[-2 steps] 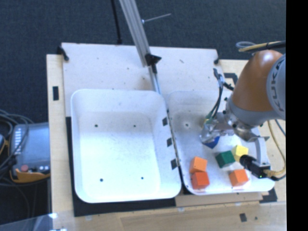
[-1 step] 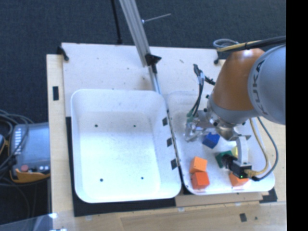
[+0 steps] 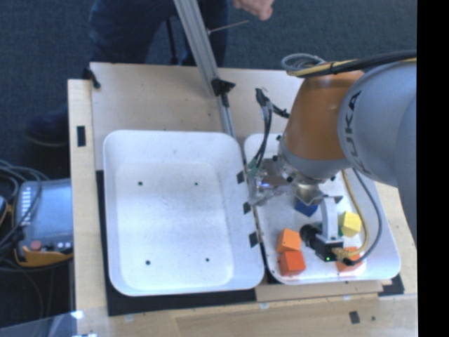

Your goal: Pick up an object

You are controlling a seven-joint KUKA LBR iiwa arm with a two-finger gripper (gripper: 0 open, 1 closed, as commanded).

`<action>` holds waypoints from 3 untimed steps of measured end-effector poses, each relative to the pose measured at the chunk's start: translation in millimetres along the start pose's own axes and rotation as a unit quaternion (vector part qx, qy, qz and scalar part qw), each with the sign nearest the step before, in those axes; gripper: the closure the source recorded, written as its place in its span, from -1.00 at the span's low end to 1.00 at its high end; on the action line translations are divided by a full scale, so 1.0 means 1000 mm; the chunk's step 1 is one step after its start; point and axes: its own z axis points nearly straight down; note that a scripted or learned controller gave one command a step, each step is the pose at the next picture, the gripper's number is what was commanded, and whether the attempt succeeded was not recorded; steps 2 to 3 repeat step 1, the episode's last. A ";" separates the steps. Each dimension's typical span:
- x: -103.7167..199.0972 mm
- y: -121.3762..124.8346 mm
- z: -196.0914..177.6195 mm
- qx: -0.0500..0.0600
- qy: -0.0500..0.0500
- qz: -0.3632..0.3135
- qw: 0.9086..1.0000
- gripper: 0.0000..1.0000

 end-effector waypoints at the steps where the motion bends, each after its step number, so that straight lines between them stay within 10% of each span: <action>1: 0.049 -0.010 -0.006 0.000 0.000 0.000 1.000 1.00; 3: 0.049 -0.010 -0.006 0.000 0.000 0.000 1.000 1.00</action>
